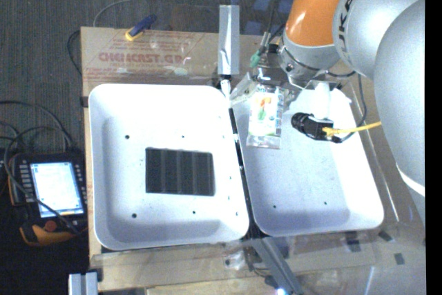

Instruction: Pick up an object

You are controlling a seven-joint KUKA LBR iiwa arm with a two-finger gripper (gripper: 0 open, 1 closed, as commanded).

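Observation:
A clear plastic packet (266, 119) with orange and green contents is at the far left of the right bin (324, 211), close to the wall between the bins. My gripper (266, 81) is directly over the packet's top edge, under the orange-banded wrist, and the wrist hides where the two meet. A flat black ribbed rectangle (179, 171) lies in the middle of the left bin (117, 114).
A black fitting with a yellow cable (314, 126) hangs off the wrist over the right bin. Behind the bins is a cardboard sheet (145, 59) with a small blue and yellow item (139, 27). A handheld pendant (52, 190) lies on the floor at left.

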